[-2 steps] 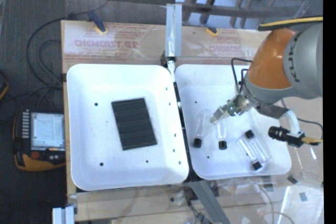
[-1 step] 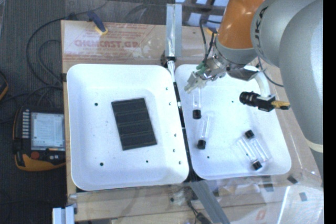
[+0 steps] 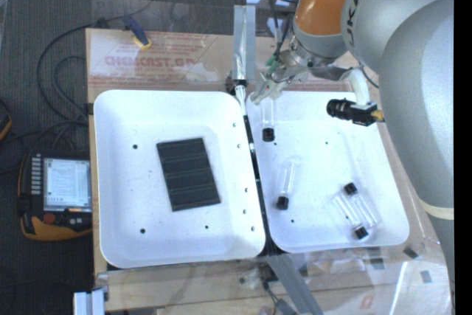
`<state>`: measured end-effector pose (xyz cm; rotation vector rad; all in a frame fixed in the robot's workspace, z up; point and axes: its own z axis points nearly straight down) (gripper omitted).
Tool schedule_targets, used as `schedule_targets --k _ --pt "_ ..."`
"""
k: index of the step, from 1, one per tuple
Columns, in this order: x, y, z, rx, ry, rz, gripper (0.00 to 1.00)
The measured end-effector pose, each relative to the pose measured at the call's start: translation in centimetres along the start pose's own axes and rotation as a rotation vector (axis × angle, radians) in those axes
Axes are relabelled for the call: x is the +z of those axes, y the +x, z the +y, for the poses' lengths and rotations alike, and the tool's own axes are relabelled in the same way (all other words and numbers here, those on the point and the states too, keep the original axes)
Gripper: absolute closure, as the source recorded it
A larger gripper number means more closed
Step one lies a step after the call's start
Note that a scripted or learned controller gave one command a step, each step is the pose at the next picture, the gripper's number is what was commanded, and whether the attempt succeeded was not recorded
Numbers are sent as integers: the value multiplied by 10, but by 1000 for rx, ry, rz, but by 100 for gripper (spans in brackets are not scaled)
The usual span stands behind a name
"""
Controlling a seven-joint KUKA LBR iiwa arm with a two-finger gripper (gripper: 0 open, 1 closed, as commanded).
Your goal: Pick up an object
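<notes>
Two white bins are sitting side by side on the table (image 3: 147, 59). The left bin (image 3: 118, 158) is carrying a dark ribbed slab (image 3: 188, 173), its long axis running near to far. The right bin (image 3: 324, 151) is holding clear black-capped vials: one (image 3: 267, 120) at the far left corner, upright in view, cap nearest; another (image 3: 285, 184) likewise; a pair (image 3: 354, 212) lying diagonally near the right edge. The gripper (image 3: 267, 85) is hovering over the far left corner; whether its jaws are open cannot be told.

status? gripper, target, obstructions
Gripper over right white bin, far-left corner; a clear plastic vial with black cap hangs right below it, grasp unclear. Three more capped vials lie loose. Black ribbed slab in left bin, apart.
</notes>
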<state>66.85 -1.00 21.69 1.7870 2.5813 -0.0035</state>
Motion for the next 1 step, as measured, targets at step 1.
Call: schedule_targets --k 1 --pt "-18 59 22 113 1 1 100"
